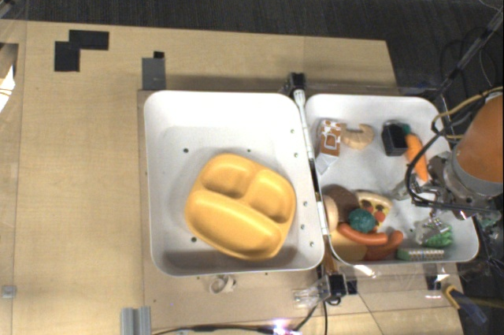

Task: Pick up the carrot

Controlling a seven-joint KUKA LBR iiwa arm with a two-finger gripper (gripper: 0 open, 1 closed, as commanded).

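Observation:
The carrot [416, 154] is a small orange piece lying at a slant in the back right part of the right bin [370, 106], next to a black block with a green top [396, 138]. The arm's orange band [482, 140] and grey wrist [466, 185] hang over the bin's right edge, with cables partly covering the carrot's lower end. The gripper [431, 226] points down into the front right corner of that bin, in front of the carrot and apart from it. I see nothing held in it.
The right bin also holds a beige bun [357, 136], a brown-and-white packet [330, 139], a red sausage [373, 238], a teal ball [362, 218] and a green item [421, 252]. A large yellow loaf [240, 205] sits in the left bin [169, 168].

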